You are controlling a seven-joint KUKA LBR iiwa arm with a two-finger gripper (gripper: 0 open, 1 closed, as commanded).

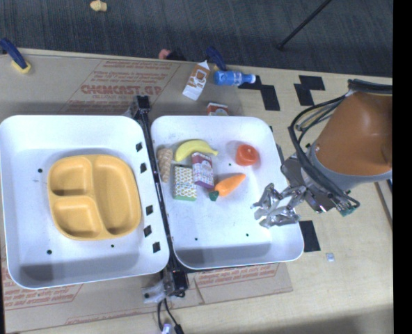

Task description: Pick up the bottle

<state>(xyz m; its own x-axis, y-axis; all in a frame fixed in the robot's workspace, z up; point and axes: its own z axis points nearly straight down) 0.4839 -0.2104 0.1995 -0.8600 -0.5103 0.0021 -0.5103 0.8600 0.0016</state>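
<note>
White plastic forms the two shallow bins seen from the fixed camera above; in the right-hand white bin (213,252) a small dark-red bottle with a pale label (203,170) is seen lying among a yellow banana (194,148), an orange carrot (228,184), a green-patterned box (184,183) and a red-orange round piece (247,154). The metal two-finger gripper (270,209) is seen low over the same bin's right side, its fingers spread apart with nothing between them. The bottle is found well to the gripper's left, beyond the carrot, untouched. The approach step is judged to be in hand: a move leftward over the bottle, clear of the carrot and the box, is called for before closing.
</note>
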